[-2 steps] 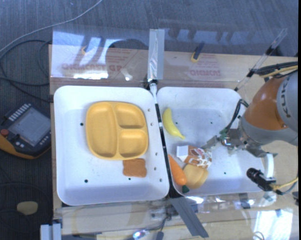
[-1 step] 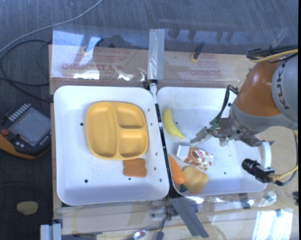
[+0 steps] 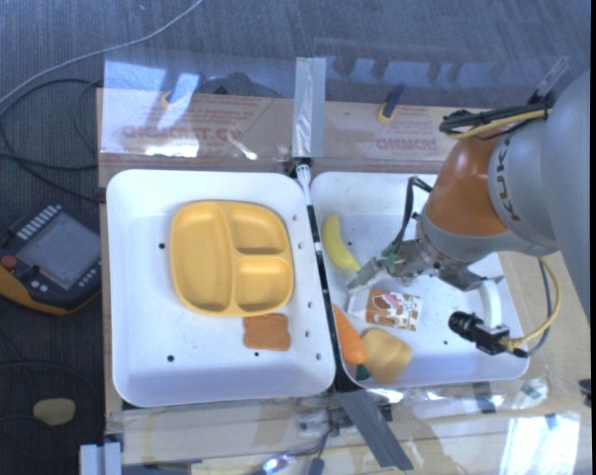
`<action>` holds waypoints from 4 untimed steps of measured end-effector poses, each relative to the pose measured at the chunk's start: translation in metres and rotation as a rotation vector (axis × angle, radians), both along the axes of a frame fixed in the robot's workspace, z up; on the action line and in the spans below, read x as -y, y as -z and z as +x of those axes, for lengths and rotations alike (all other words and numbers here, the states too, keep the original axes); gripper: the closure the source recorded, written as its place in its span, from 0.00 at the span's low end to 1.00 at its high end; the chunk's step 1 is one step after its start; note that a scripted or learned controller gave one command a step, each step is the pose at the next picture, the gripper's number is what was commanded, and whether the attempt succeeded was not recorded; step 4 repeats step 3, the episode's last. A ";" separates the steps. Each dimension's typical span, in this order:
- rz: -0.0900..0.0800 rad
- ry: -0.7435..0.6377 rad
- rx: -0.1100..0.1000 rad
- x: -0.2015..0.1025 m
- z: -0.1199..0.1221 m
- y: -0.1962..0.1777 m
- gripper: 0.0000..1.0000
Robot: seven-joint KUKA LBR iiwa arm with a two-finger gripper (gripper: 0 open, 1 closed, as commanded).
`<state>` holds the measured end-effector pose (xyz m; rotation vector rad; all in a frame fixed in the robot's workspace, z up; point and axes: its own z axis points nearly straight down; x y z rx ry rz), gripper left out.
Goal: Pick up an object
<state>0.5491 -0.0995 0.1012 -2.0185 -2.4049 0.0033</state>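
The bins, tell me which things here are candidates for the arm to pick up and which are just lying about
For the job:
gripper, low in the right bin
banana
carrot
small printed packet
pale yellow rounded item

Lying about:
yellow divided plate in the left bin
orange-brown flat piece beside it
teach pendant on the floor
cardboard behind the bins

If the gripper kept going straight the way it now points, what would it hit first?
The gripper points toward the view's left and down into the right bin. Most likely it would meet the bin floor just beside the banana, or the banana itself; depth is hard to judge from this slanted view.
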 end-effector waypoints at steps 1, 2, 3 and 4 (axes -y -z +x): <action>0.002 0.123 0.017 0.002 -0.015 0.011 0.00; -0.002 0.100 -0.001 0.050 -0.021 -0.071 0.00; -0.003 -0.073 0.011 0.020 0.004 0.011 0.00; -0.003 -0.073 0.011 0.020 0.004 0.011 0.00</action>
